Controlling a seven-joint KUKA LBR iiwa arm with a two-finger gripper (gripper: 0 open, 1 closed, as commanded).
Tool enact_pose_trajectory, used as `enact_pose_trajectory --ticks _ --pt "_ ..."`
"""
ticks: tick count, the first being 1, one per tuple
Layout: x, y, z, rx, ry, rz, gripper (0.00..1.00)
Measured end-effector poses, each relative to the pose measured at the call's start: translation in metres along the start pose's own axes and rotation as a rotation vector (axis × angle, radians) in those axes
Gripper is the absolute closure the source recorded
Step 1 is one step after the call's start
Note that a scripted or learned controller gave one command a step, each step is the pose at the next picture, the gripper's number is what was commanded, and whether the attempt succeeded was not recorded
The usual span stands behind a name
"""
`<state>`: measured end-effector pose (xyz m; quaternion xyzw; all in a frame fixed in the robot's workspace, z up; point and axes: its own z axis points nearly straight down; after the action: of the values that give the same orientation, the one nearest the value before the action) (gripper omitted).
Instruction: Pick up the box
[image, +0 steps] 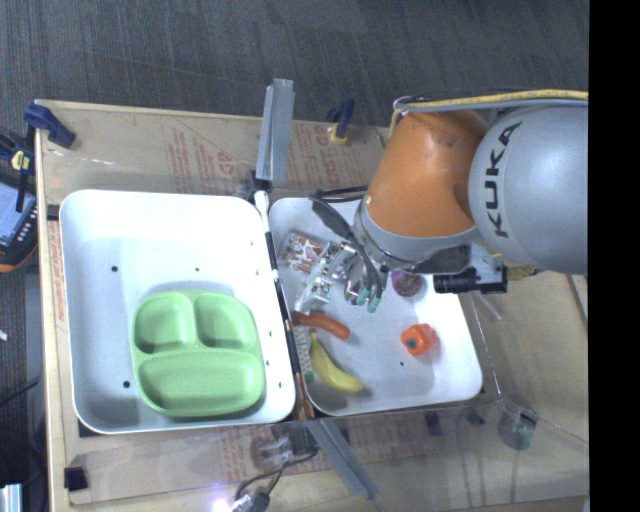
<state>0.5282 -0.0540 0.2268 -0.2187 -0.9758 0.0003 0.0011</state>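
Observation:
The box (298, 250) is small, with red and white print, and lies flat in the back left part of the right bin (455, 385). Part of its right side is hidden by the gripper. My gripper (340, 292) hangs low over the bin's middle, just right of and in front of the box. It stands open, with one fingertip (312, 293) near the box's front corner and bare bin floor between the fingers. The orange wrist band (425, 175) and grey arm cover the bin's back right.
In the right bin lie a red sausage-shaped piece (323, 325), a yellow banana (335, 370), an orange pepper (420, 340) and a small purple item (407, 284). The left bin (90, 300) holds a green divided tray (198, 352). A ridge separates the bins.

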Motion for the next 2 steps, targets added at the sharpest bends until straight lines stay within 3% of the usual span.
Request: enact_pose_trajectory --ticks 1,2 --pt "-0.071 -0.008 0.038 0.0 -0.002 0.101 1.0" --pt "-0.075 0.008 0.034 -0.002 -0.003 0.504 1.0"
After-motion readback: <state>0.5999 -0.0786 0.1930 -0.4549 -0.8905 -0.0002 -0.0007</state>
